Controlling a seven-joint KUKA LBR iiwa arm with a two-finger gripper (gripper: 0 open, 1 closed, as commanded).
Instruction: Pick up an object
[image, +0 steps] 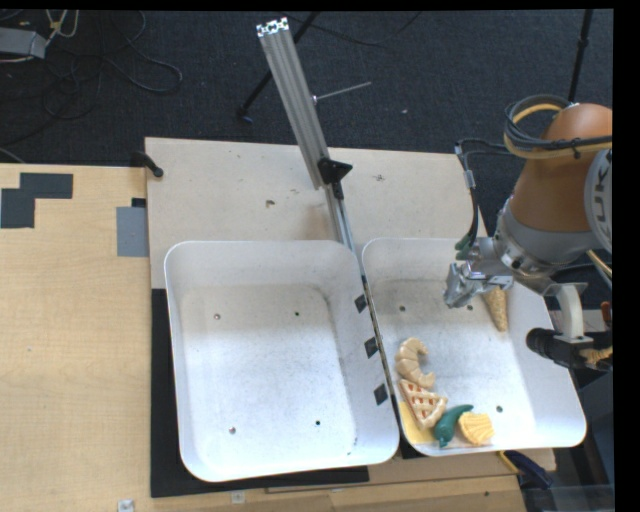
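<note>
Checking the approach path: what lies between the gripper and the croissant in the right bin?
Nothing: in the camera view, bare white bin floor separates the gripper from the croissant. The cone lies off to the gripper's right.

We see a pale beige flat worktop (240, 190), two shallow white plastic bins side by side on it, the left bin (190, 300), the right bin (560, 415), a black mat (160, 400) under them

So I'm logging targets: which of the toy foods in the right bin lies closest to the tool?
The tan cone-shaped piece, just beside the tool near the bin's far right. The others cluster at the near edge, well away.
</note>
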